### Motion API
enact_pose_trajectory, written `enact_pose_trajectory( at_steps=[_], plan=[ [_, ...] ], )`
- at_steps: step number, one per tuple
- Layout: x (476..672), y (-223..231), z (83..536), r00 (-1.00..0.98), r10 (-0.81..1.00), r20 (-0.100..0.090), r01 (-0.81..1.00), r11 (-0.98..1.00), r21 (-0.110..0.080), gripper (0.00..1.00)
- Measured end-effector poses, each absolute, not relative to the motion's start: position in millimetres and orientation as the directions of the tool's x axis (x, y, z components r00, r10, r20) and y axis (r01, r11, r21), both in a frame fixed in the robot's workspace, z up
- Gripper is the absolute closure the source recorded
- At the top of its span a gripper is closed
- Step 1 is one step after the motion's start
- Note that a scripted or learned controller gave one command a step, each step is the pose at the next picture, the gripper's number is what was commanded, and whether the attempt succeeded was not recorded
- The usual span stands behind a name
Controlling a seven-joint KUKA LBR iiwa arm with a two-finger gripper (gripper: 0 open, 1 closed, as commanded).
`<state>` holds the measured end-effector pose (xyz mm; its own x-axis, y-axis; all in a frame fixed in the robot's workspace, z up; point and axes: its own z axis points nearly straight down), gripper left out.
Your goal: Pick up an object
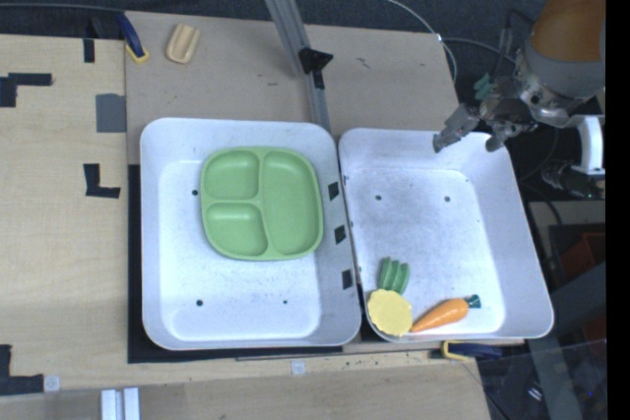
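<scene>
While the gripper (467,139) hangs over the far right corner of the right bin (492,211), its two fingers spread apart with nothing between them, the toy carrot (440,314) lies at that bin's near edge.

The carrot is orange with a small dark green tip, tapered, its long axis running almost along the near edge and tilted slightly; the green end points toward the bin's near right corner and the narrow orange end toward the yellow round piece (389,312), which it touches or nearly touches. A small green ribbed piece (393,274) sits just behind the yellow one. In the left bin (157,241) a light green divided plate (262,203) with three compartments rests toward the far side. On the bench (59,211), beyond the left bin's far left corner, lies a small tan block (182,43).
</scene>
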<state>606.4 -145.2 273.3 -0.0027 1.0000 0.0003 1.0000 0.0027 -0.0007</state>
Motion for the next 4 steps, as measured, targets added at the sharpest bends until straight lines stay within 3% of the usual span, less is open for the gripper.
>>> enact_pose_trajectory(
  at_steps=[1, 4],
  plan=[
    [606.4, -145, 273, -0.003, 1.000, 0.000, 1.000, 0.003, -0.001, 0.00],
    [614.3, -148, 104, -0.001, 1.000, 0.000, 1.000, 0.001, -0.008, 0.00]
  ],
)
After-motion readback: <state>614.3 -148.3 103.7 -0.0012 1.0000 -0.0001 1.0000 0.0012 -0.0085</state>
